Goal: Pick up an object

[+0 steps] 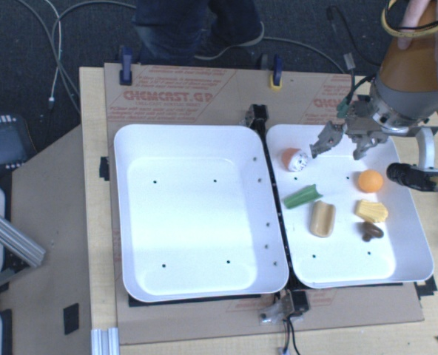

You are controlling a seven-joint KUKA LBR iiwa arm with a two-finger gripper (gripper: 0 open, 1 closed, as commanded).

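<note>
My gripper (pixel 343 146) hangs over the far part of the right bin (pixel 337 268), fingers spread open with nothing between them. Just left of it lies a small orange-and-white object (pixel 294 159). An orange ball (pixel 369 181) sits below and to the right of the fingers. Nearer the front lie a green piece (pixel 302 196), a tan cylinder (pixel 322 219), a yellow block (pixel 371 211) and a small brown object (pixel 371 232).
The left bin (pixel 193 213) sits beside the right one, their rims meeting at the middle. Clamps (pixel 125 65) hold a cardboard sheet at the bench's far edge. A black fixture (pixel 415 176) juts in at the right bin's edge.
</note>
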